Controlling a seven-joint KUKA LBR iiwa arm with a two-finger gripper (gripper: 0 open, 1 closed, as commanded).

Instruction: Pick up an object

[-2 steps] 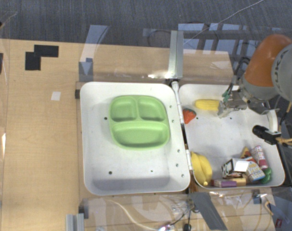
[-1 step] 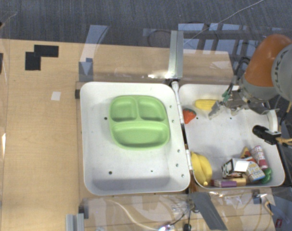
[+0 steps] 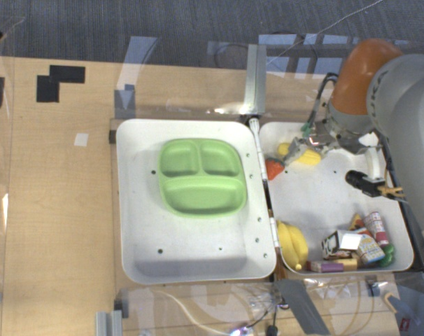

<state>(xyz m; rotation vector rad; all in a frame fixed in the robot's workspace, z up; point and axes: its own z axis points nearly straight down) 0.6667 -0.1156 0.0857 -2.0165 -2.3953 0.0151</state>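
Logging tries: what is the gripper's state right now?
Gripper: low in the right bin, over a yellow object; open or shut cannot be told.

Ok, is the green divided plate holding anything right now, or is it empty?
Empty. The green divided plate lies flat in the left bin, and all three of its compartments show bare green, with nothing resting in them.

The likeliest object is a small yellow item (image 3: 307,157), rounded and plastic-looking, lying in the right bin (image 3: 324,201) toward its 12 o'clock wall. The hand (image 3: 301,145) sits right over it, covering its upper side. A red piece (image 3: 274,168) lies just beside it at 8 o'clock.
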